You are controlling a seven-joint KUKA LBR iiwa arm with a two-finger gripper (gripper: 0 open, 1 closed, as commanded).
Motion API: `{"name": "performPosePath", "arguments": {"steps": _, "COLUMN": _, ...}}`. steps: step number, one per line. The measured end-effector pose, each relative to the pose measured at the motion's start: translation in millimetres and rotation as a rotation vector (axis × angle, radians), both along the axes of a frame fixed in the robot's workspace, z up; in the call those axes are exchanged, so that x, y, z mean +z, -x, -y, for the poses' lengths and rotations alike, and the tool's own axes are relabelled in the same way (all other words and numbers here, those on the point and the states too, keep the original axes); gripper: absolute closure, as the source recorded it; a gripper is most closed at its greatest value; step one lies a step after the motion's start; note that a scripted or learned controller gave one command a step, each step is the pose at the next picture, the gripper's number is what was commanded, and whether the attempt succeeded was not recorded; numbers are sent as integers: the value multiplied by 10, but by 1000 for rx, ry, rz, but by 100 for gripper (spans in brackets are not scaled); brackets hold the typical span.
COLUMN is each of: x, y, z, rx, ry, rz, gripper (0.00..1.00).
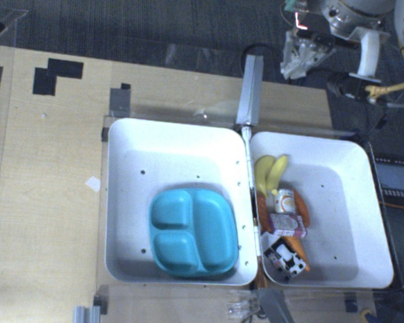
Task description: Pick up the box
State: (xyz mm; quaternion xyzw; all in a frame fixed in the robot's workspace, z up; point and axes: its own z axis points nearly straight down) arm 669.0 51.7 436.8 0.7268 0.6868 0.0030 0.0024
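The box (287, 224) is a small pink and white carton lying at the left side of the right bin (352, 204), among other items. My gripper (297, 59) hangs high beyond the far rim of that bin, above the bench's back edge, well away from the box. Nothing shows in the gripper.
Around the box lie two yellow bananas (271, 172), a small round white and orange tub (284, 201), orange pieces (302, 212) and a black and white object (285, 259). The left bin (127, 186) holds a blue compartment tray (193, 230). A metal post (250, 91) stands behind the bins' divider.
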Motion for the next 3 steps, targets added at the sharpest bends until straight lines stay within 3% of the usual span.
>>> {"name": "performPosePath", "arguments": {"steps": 1, "x": -6, "y": -1, "z": 270, "rx": -47, "ry": 0, "rz": -2, "gripper": 100}}
{"name": "performPosePath", "arguments": {"steps": 2, "x": -1, "y": 80, "z": -781, "rx": 195, "ry": 0, "rz": 0, "gripper": 100}}
{"name": "performPosePath", "arguments": {"steps": 3, "x": -9, "y": 156, "z": -1521, "rx": 215, "ry": -1, "rz": -1, "gripper": 100}}
